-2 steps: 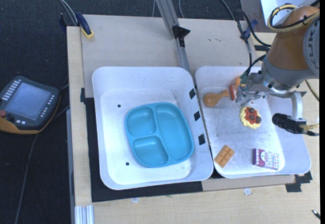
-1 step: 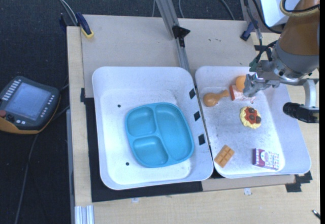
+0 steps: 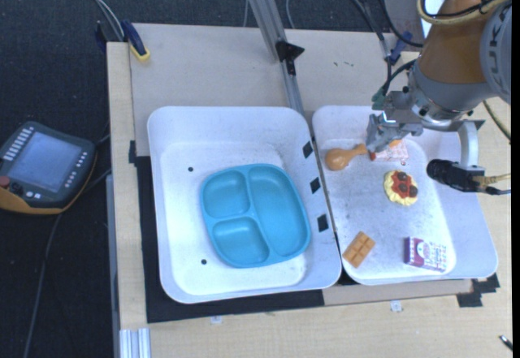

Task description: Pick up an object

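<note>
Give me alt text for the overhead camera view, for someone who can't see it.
A grey and orange robot arm reaches in from the right, its gripper low over the right bin beside a toy drumstick. That bin also holds a small pizza toy, a cracker and a purple box. The left bin holds a blue divided plate.

Blue divided tray (image 3: 256,214), white bins (image 3: 175,133)

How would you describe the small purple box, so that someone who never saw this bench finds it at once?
Look at the right bin, the one without the blue tray. The purple box lies near its front edge, toward the right corner. Its neighbours are an orange cracker to its left and a yellow round toy behind it; it alone is purple.
</note>
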Motion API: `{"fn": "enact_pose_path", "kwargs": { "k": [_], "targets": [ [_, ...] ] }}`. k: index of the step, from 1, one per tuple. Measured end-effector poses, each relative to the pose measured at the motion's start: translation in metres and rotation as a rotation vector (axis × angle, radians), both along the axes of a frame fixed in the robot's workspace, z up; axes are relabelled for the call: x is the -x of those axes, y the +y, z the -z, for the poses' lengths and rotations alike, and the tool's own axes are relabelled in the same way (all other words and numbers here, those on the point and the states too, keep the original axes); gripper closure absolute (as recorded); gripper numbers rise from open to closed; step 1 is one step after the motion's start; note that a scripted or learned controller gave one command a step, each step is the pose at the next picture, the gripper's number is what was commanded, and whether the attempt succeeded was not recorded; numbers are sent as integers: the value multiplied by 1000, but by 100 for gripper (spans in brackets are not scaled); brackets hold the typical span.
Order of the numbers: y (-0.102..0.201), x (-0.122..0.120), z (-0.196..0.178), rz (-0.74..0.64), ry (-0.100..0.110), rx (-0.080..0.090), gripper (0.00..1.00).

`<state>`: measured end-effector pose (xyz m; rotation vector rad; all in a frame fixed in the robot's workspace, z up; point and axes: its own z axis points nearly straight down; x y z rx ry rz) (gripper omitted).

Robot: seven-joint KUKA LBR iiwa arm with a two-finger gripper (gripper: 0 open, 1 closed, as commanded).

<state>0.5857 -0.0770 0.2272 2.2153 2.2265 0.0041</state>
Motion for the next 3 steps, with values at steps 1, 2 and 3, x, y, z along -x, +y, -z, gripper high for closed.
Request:
{"fn": "enact_pose_path", "kwargs": {
  "k": [1,2,3],
  "targets": [
    [55,-15,5,-2,1,-1,100],
    [108,-20,14,0,2,0,100],
    [159,-31,5,-2,0,-1,100]
  ]
}}
